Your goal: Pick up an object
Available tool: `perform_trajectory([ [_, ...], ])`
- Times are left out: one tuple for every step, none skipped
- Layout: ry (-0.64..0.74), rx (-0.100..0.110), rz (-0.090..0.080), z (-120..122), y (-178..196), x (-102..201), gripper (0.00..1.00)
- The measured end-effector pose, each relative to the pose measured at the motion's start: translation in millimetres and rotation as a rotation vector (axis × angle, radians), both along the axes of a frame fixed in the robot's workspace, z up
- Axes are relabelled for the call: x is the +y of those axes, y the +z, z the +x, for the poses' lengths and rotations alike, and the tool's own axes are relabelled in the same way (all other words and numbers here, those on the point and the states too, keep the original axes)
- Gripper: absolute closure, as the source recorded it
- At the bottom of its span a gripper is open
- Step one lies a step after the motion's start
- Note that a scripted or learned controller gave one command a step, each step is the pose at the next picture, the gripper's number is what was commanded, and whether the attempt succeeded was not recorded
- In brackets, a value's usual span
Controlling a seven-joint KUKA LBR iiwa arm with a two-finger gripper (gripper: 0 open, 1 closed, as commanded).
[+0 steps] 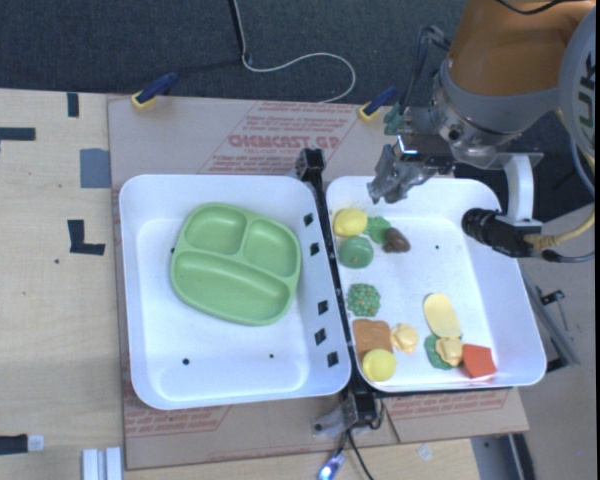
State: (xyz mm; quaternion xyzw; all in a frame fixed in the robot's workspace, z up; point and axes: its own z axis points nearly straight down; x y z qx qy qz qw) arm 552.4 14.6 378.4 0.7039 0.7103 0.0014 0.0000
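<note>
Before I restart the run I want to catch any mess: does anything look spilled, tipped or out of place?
Nothing stands out. The green divided plate lies flat in the left bin, turned at a slant. The toy foods sit inside the right bin, loosely scattered. The pincer hangs over that bin's far edge.

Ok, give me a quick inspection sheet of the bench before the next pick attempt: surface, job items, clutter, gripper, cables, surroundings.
Surface: two white bins side by side, left bin and right bin, on a cardboard sheet.
Job's things: small toy foods in the right bin, including a yellow ball, a green bumpy piece, a yellow oval piece and a red block.
Clutter: green divided plate in the left bin.
Gripper: gripper above the right bin's far left corner, nothing seen between its fingers.
Cables: white cable on the dark floor beyond the bench.
Surroundings: clamps at the cardboard's far edge.
</note>
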Motion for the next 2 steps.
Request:
perform_trajectory([
  [-0.008, 0.004, -0.001, -47, 13, -4, 1.0],
  [-0.001, -0.004, 0.0, -68, 84, 56, 1.0],
])
